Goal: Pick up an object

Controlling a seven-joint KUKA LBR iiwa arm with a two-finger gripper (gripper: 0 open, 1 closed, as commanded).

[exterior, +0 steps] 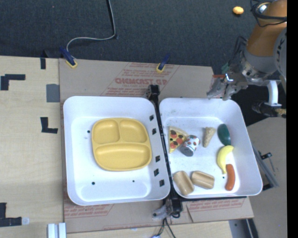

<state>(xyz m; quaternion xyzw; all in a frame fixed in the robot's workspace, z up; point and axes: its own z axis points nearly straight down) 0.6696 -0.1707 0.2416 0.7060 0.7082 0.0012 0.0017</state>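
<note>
hovering off the far right corner of the right bin (pixel 242 116), the end effector (pixel 222 90) sits above the cardboard just outside the rim; i cannot tell from this angle how it is set, and i see nothing between its tips. the grey arm (pixel 265 42) with its orange band comes in from the upper right.

all the candidate objects lie in the right bin, well apart from the end effector. a pizza slice (pixel 176 138) lies toward the left side of that bin, with a small grey and white piece (pixel 190 146) touching its right edge. just right of that is a tan cone-shaped piece (pixel 209 136), and further right a dark green piece (pixel 224 134). below the green one i see a banana (pixel 224 156), and right under it a red sausage (pixel 230 177) by the near right rim. two bread rolls (pixel 193 181) lie side by side at the near edge.

the left bin (pixel 74 153) holds a yellow divided plate (pixel 122 144), sitting roughly in its middle, with two small compartments on the far side and one wide one nearer me.

both bins rest on a cardboard sheet (pixel 135 81) on the surface, clipped at its far edge by two blue and yellow clamps (pixel 69 58). a small orange ball (pixel 238 9) sits on the dark floor at the far right.
</note>
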